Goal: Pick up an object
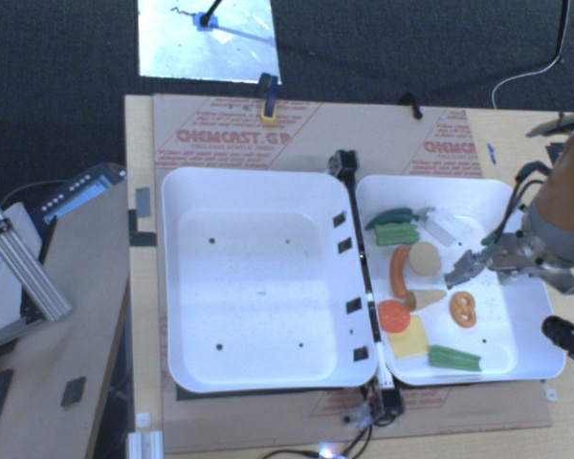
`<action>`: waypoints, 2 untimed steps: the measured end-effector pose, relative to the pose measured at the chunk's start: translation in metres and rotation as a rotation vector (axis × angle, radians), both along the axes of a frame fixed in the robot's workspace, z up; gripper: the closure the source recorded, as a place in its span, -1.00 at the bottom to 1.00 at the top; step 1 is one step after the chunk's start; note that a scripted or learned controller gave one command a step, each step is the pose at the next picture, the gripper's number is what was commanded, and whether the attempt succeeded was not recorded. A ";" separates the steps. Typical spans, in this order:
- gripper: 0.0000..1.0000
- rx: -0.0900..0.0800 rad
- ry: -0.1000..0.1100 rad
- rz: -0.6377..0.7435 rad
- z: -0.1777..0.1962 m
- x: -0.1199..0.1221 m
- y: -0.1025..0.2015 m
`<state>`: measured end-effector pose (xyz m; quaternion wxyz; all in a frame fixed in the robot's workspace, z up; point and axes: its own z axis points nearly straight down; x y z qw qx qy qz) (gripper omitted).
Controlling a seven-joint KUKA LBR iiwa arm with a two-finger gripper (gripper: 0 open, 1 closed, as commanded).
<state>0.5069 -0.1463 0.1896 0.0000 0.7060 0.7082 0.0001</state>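
Two white bins side by side on the bench; left bin [258, 275] bare, right bin [517, 347] carrying all the toy food. Arm [564, 213] reaches in from the right over the right bin, gripper [462, 269] low near the bin's middle. Whether its tips are apart or together cannot be told; they are dark and small here, and nothing is seen held between them. Candidates, largest first: green pepper-like piece [394, 228] at the top, yellow block [411, 338] at the bottom, green bean-shaped piece [454, 358] beside it, red sausage [398, 271] lying lengthwise, round tan bun [424, 258] just beside the gripper, red tomato [394, 316], cone-shaped piece [426, 299], pretzel [463, 309]. The bun and the cone sit closest to the tips, so one of them is probably the target. To do it well: centre over a single piece, not the crowded gap between bun, sausage and cone; come straight down; close across the narrow side. The pretzel stands more apart, likely the cleaner pick.
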 end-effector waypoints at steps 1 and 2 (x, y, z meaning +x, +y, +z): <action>-1.00 0.002 0.007 -0.003 -0.101 -0.023 -0.007; 1.00 -0.001 -0.004 -0.002 -0.085 -0.019 -0.007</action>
